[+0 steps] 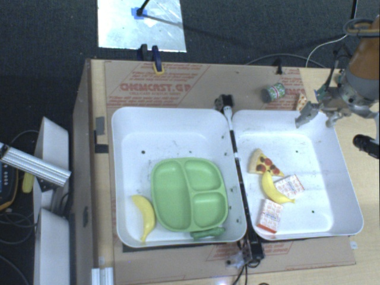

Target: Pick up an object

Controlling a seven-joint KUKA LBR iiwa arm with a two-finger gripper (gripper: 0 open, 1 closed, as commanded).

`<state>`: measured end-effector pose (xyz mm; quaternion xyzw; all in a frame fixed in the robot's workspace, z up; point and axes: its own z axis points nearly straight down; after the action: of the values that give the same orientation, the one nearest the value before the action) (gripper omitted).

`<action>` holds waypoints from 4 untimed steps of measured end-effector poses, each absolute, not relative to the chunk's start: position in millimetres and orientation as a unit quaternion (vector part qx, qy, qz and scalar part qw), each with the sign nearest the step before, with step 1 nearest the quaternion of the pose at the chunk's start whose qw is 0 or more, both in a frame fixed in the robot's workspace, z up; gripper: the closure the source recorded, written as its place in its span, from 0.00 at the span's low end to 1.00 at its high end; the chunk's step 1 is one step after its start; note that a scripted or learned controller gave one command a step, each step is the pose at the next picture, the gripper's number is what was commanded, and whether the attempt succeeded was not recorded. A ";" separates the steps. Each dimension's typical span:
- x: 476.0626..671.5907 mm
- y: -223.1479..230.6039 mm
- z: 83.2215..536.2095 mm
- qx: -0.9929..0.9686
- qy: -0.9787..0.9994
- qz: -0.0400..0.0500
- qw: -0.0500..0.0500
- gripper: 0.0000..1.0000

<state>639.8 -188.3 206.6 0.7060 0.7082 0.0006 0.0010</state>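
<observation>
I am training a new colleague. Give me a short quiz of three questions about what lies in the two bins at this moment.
1. True or false: each bin holds a banana.
2. Which bin holds the green divided plate? A) left in view B) right in view
3. Fill in: the pizza slice lies in the ___ bin in view.

Key
1. True: one banana lies beside the plate, another banana below the pizza slice.
2. A.
3. Right. The gripper hangs over that bin's far rim, holding nothing.

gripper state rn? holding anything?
Gripper: open, holding nothing, above the right bin's far right corner.
</observation>
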 end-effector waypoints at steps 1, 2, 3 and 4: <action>581.3 -158.4 172.4 0.707 0.708 0.000 0.000 0.00; 542.6 -121.7 86.5 0.707 0.707 0.002 0.004 0.00; 617.8 -105.9 85.0 0.706 0.708 0.001 0.001 0.00; 606.9 -93.2 84.5 0.705 0.709 0.000 0.000 0.00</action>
<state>606.9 -93.2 84.5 0.7053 0.7089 0.0003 0.0003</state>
